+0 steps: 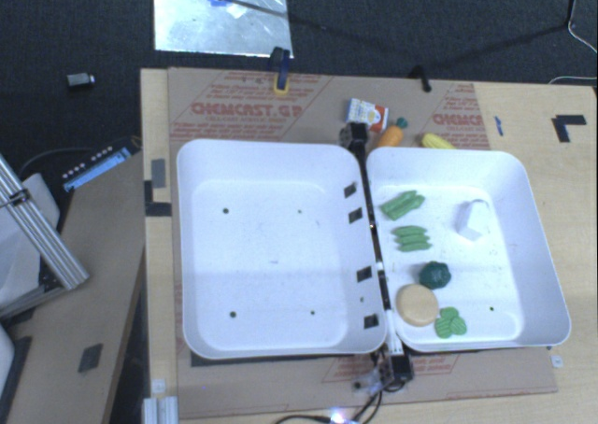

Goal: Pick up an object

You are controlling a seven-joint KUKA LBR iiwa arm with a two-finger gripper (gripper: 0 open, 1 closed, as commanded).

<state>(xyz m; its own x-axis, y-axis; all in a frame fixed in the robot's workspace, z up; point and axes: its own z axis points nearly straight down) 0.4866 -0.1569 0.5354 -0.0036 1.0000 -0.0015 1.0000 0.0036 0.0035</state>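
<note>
The right bin (523, 189) holds several small objects. Two green pea pods lie near its left side, one (402, 204) above the other (411, 238). A white block (473, 218) rests toward the upper right. Lower down sit a dark green broccoli-like piece (434, 275), a round tan bun (418, 304) and a light green leafy piece (450, 322).
The left bin (271, 245) sits beside the right one, joined by black clips (369, 245). Behind the bins on the bench lie a small carton (366, 114), an orange carrot (391, 134) and a yellow piece (435, 142). A clamp (279, 70) stands at the back.
</note>
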